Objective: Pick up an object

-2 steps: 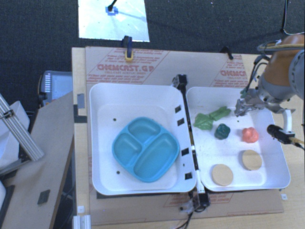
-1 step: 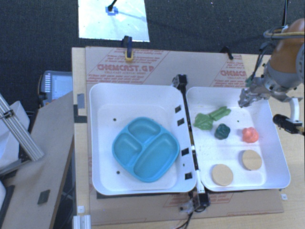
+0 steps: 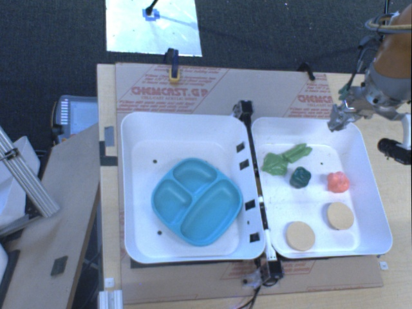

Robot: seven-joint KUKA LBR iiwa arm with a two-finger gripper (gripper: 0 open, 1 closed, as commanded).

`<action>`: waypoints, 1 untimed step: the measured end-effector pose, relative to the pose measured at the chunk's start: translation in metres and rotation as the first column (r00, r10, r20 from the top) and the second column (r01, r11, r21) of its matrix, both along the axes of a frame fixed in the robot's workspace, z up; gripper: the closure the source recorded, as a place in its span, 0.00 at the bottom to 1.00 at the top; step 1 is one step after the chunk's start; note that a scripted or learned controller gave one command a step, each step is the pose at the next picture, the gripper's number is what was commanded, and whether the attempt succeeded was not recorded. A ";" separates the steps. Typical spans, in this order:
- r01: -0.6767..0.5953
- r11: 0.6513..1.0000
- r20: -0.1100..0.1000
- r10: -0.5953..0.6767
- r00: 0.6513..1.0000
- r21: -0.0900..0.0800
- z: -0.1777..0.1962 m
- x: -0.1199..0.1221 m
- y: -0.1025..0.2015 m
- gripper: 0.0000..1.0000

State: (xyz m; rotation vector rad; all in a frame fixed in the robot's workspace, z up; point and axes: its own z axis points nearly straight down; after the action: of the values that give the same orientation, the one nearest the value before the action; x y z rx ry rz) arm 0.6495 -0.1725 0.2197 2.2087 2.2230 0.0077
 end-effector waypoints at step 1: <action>0.000 1.000 -0.001 0.000 1.000 0.000 0.050 0.002 0.000 1.00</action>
State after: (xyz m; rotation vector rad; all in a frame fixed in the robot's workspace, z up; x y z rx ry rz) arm 0.6514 -0.1726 0.2701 2.2094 2.2230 0.0070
